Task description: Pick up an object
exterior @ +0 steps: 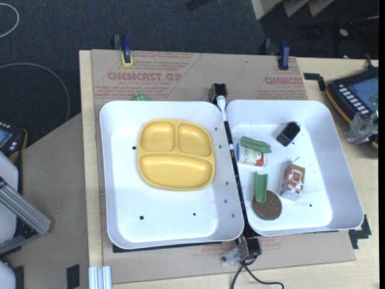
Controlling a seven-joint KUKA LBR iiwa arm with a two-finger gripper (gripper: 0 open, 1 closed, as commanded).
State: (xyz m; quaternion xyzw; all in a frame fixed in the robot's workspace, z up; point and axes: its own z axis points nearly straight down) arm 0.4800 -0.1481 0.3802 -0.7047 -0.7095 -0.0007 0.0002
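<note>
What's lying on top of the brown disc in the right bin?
One end of a green stick overlaps the brown disc's top edge. The disc's covered rim and whatever is beneath it can't be seen.

You are looking down on a bench [361,161] topped by a brown board [174,77] printed with red lettering. Two blue clamps [126,47] pin its far edge. On the board sit two white bins side by side, touching along the middle: the left bin [120,209] and the right bin [343,191]. A small green thing [141,97], perhaps a scrap, lies on the board just behind the left bin. At the right edge a handheld pendant [358,98] rests on the bench.
</note>
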